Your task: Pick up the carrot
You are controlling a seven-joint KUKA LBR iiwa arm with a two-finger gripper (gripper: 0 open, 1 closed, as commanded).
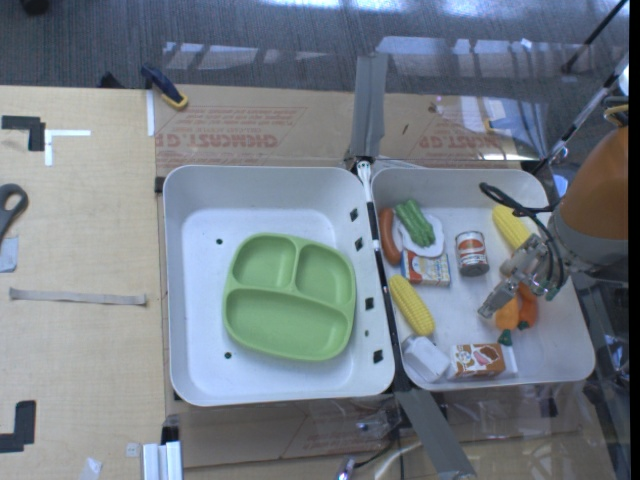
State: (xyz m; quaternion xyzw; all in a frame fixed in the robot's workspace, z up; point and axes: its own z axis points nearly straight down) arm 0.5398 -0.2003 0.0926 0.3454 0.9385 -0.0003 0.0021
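claw [500, 303] low in the right bin [575, 363], its finger state cannot be told. carrot [517, 313] lies just right of the tips, touching or nearly so.

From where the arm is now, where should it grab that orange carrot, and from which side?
Probably from above, across the carrot's orange body. It lies flat on the right bin's floor beside the gripper, which hides part of it. Its green end points toward the small carton, so closing across the middle looks safest.
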